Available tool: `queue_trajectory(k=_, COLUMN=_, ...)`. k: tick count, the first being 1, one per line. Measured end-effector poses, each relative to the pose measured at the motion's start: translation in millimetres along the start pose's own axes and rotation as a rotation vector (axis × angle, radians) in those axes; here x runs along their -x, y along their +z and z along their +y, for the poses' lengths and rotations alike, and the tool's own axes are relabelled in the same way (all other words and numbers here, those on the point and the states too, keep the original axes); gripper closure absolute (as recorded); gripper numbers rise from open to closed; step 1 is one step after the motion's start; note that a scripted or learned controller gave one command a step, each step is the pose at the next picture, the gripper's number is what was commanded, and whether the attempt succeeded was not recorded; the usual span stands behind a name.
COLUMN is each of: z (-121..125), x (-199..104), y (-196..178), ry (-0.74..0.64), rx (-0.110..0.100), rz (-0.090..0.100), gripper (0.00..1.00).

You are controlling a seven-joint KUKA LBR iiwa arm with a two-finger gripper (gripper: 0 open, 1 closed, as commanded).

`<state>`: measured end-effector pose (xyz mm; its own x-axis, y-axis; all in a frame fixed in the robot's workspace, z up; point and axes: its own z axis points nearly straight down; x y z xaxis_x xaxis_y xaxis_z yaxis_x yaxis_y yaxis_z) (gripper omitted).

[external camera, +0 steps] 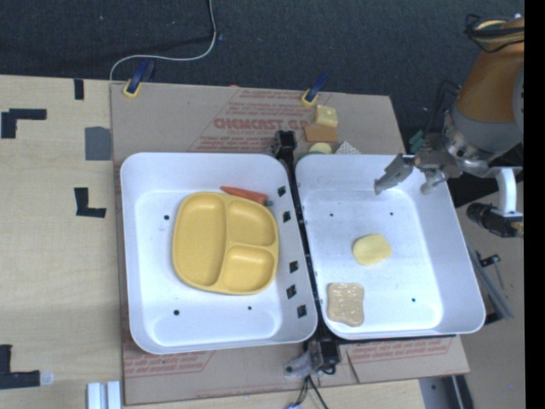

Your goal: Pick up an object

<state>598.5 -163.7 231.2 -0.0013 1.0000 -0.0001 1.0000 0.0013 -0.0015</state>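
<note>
A pale yellow round lump (371,250) lies in the middle of the right bin (443,254). A beige flat slice (346,303) rests near that bin's front left corner. My gripper (412,177) hangs over the bin's far right corner, well above and behind the yellow lump, its two grey fingers spread apart with nothing between them. The left bin (145,228) holds a yellow divided plate (225,242), with an orange carrot-like piece (244,194) just behind it.
Small blocks and a pale round piece (321,130) sit on the cardboard behind the bins. Black clips (286,147) line the seam between the bins. The orange and grey arm (490,92) comes in from the upper right.
</note>
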Motion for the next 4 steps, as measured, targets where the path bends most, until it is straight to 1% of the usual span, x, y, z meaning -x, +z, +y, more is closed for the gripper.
queue_trajectory(k=1, z=-28, x=-10, y=152, ry=0.002, rx=0.003, rz=-0.002, gripper=0.0)
queue_trajectory(k=2, z=-25, x=-9, y=135, ry=0.0, rx=0.005, rz=-0.002, gripper=1.0)
queue_trajectory(k=3, z=-26, x=-9, y=135, ry=0.0, rx=0.005, rz=-0.002, gripper=0.0)
queue_trajectory(k=4, z=-71, x=-38, y=146, ry=0.001, rx=0.005, rz=-0.003, gripper=0.0)
